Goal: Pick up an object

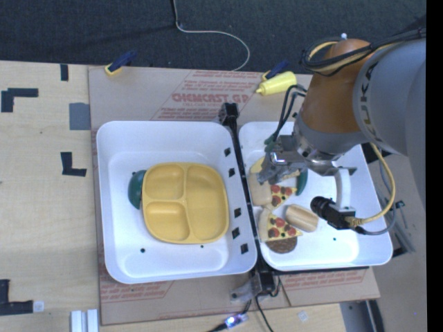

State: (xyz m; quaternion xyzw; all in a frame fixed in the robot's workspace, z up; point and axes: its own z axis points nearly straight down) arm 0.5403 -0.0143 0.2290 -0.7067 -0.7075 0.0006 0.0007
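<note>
the hand (275, 170) hangs low in the right bin (360, 251), near its left wall; whether it is wide or narrow i cannot tell. the toy pizza slice (279, 196) lies just beneath it, toward the table's front edge.

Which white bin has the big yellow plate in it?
The left bin. It holds the yellow divided plate; the right bin holds small toy foods under the tool.

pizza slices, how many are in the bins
2, both in the right bin: one pizza slice just below the gripper, the other nearer the front by the bread roll. The arm covers part of that bin, so more may be hidden.
</note>
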